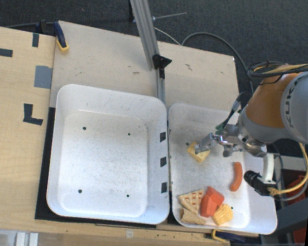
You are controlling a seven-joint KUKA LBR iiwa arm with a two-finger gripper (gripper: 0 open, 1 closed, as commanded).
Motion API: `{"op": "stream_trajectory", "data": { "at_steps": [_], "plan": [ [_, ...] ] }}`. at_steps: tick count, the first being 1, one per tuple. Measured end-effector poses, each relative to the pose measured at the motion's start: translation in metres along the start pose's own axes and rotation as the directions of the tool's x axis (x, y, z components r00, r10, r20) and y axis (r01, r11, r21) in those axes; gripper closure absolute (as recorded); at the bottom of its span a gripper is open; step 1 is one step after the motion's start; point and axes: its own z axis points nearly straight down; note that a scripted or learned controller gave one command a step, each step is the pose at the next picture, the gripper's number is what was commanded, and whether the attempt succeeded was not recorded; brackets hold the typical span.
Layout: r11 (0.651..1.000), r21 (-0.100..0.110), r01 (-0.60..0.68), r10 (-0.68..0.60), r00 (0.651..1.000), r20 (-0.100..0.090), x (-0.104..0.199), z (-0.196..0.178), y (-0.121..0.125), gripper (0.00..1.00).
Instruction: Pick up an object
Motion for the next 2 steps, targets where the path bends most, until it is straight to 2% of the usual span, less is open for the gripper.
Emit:
{"op": "stream_trajectory", "data": {
  "at_steps": [1, 2],
  "plan": [
    [1.000, -0.004, 0.002, -0.002, 1.000, -0.001, 0.001, -0.013, 0.001, 1.00],
    [1.000, -0.011, 0.001, -0.001, 1.000, 0.001, 0.003, -0.073, -0.006, 1.00]
  ]
}}
